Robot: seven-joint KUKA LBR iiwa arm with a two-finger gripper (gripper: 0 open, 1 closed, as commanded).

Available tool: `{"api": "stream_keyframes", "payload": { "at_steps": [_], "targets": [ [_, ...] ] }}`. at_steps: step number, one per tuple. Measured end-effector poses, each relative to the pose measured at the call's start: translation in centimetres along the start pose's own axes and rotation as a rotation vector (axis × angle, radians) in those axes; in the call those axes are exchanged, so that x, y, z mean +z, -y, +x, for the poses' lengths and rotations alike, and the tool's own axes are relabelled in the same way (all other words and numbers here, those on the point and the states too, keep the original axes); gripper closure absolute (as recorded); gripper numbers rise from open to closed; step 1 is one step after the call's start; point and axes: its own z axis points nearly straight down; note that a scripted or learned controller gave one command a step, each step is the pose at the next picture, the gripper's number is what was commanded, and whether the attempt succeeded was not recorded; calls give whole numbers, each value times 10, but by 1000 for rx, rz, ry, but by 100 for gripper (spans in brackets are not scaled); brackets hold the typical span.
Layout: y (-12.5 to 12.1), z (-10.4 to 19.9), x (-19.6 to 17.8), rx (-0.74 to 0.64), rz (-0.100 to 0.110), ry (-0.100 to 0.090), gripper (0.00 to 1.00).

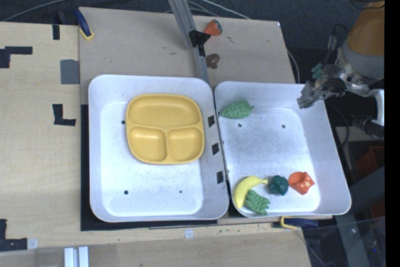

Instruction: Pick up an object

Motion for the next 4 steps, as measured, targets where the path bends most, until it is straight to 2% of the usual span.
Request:
{"api": "stream_keyframes", "payload": {
  "at_steps": [1, 2, 4],
  "targets": [
    [14, 41, 2, -3, 4, -2, 100],
    [36, 100, 4, -5, 6, -3, 100],
    [58, 218, 4, -6, 7, -3, 100]
  ]
}}
